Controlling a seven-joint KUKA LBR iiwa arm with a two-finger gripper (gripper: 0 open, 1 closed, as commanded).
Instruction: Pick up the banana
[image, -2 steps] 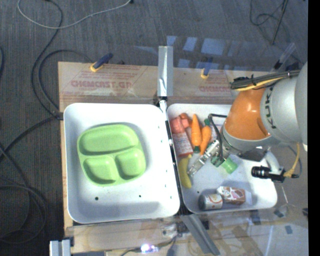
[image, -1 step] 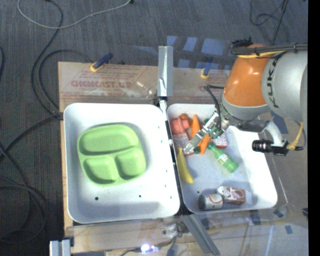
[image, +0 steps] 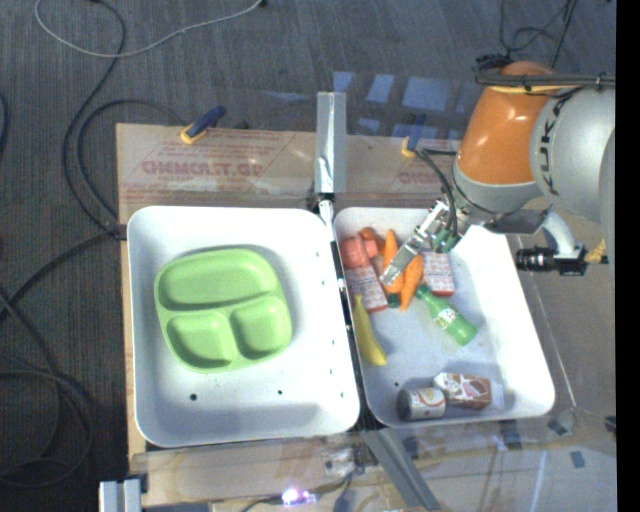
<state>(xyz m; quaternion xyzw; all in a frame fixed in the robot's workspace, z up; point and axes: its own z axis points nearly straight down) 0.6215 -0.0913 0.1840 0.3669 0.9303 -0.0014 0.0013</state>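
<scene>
The banana (image: 369, 337) is yellow and slim. It lies in the right bin (image: 520, 330) along the left wall, pointing toward the front. My gripper (image: 404, 266) hangs over the back of that bin, above a heap of orange carrots (image: 409, 286) and packets. It is behind and to the right of the banana, apart from it. Nothing of the banana is between its tips.
A green divided tray (image: 225, 305) fills the left bin (image: 150, 400). Around the gripper lie a red-white packet (image: 366, 287), another packet (image: 438, 273) and a green bottle (image: 450, 321). A can (image: 422, 402) and a brown wrapped item (image: 468, 390) sit at the front.
</scene>
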